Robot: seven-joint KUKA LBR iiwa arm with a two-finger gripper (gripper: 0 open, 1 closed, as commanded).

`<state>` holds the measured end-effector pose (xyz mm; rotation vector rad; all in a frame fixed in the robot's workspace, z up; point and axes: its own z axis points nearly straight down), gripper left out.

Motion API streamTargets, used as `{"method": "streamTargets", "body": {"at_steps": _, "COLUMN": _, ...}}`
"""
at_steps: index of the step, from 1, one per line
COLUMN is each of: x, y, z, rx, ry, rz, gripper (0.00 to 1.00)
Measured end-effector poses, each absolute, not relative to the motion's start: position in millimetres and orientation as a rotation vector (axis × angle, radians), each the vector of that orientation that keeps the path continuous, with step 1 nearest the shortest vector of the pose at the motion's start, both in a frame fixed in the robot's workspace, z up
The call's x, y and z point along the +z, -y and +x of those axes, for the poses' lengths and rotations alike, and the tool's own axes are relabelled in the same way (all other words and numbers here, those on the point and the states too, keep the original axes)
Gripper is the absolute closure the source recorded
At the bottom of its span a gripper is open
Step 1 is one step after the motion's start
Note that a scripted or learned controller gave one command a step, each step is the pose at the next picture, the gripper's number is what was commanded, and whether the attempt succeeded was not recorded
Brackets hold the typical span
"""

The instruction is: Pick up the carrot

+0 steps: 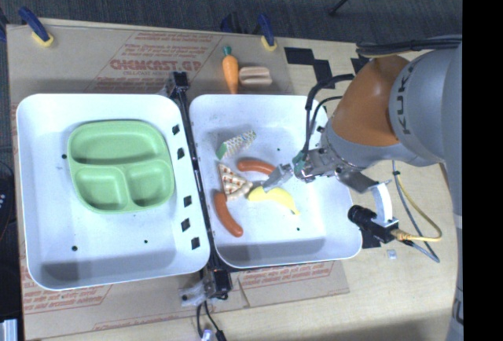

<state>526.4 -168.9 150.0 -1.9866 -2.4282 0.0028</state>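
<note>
Pincer: the arm's two-finger gripper (277, 177) sits low in the right white bin, reaching in from the right under the grey arm with its orange band (369, 108). Fingers point left and down toward the food pile. Cannot tell whether they are spread or pressed together; nothing is clearly seen between them.

Carrot: small orange toy carrot with a green top (229, 70), lying outside both bins on the cardboard sheet, up and to the left of the pincer, well apart from it. It lies just beyond the far rim of the right bin, green end away from the bin.

Beside carrot: tan and brown bun-like toy (255, 77), just right of the carrot, also well above the pincer.

At pincer tips: yellow toy banana (275, 198), touching or just under the fingertips; contact not clear.

Just left of pincer: reddish-orange toy sausage (256, 167); below it a waffle-patterned triangular wedge (231, 181).

Up-left of pincer: pale green and white wedge-shaped toy (236, 144).

Down-left of pincer: second reddish sausage (228, 214), near the bin's left wall.

Right bin: shallow white tray (314, 241) holding all items around the pincer.

Far left of pincer: left white bin (39, 198) with a light green three-compartment plate (119, 165).
</note>
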Motion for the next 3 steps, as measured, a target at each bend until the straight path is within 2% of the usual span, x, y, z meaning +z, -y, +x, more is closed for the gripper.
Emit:
{"method": "streamTargets", "body": {"at_steps": 1, "x": 110.0, "y": 211.6, "z": 475.5, "rx": 0.003, "ry": 2.459, "rz": -1.949, "gripper": 0.0}}
{"method": "streamTargets", "body": {"at_steps": 2, "x": 163.9, "y": 180.8, "z": 476.8, "rx": 0.0, "ry": 2.541, "rz": -1.844, "gripper": 0.0}}
{"method": "streamTargets", "body": {"at_steps": 3, "x": 134.2, "y": 202.7, "z": 476.0, "rx": 0.002, "ry": 2.52, "rz": -1.869, "gripper": 0.0}}
